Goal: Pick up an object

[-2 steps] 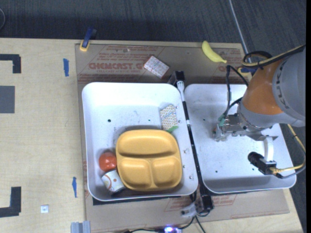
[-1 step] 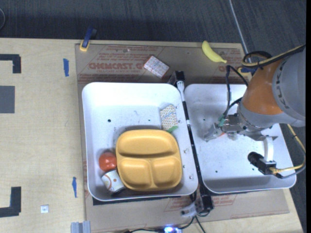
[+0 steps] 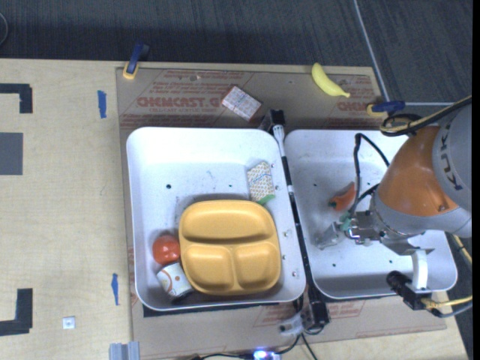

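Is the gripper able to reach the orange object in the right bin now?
Probably yes. The gripper hangs over the right bin, close below the orange object, and nothing lies between them.

yellow tray [image 3: 229, 246] in left bin [image 3: 142, 201]
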Controlling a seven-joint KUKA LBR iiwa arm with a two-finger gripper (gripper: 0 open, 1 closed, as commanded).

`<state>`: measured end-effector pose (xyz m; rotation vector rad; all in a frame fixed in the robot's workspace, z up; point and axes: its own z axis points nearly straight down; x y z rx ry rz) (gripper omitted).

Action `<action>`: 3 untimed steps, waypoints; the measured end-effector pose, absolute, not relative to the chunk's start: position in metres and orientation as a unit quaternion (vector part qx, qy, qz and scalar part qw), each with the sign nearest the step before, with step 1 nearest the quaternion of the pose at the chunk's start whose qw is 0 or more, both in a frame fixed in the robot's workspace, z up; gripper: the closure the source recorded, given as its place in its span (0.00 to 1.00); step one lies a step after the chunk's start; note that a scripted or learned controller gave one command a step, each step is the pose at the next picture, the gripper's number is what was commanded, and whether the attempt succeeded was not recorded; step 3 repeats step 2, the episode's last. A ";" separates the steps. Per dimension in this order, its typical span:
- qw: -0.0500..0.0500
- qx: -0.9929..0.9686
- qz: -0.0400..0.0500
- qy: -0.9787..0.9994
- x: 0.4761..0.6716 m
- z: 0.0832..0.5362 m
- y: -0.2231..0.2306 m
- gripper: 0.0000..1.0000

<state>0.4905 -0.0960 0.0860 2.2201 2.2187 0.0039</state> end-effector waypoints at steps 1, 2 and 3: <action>0.001 0.707 0.001 0.707 0.526 0.085 -0.092 0.00; 0.003 0.707 0.002 0.707 0.526 0.096 -0.092 1.00; 0.003 0.707 0.002 0.707 0.526 0.096 -0.092 1.00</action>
